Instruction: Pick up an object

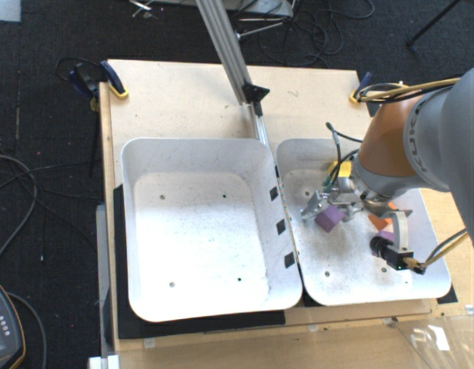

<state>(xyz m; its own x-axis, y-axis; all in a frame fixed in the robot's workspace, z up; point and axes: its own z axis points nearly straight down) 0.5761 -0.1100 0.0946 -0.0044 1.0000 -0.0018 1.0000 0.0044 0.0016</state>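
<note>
Nearest us, the left bin offers open floor out to its raised rims. Our gripper hangs low in the right bin, close to the shared wall, and we cannot tell its state. We see a purple block just beneath it, an orange piece near and a yellow one behind.
</note>
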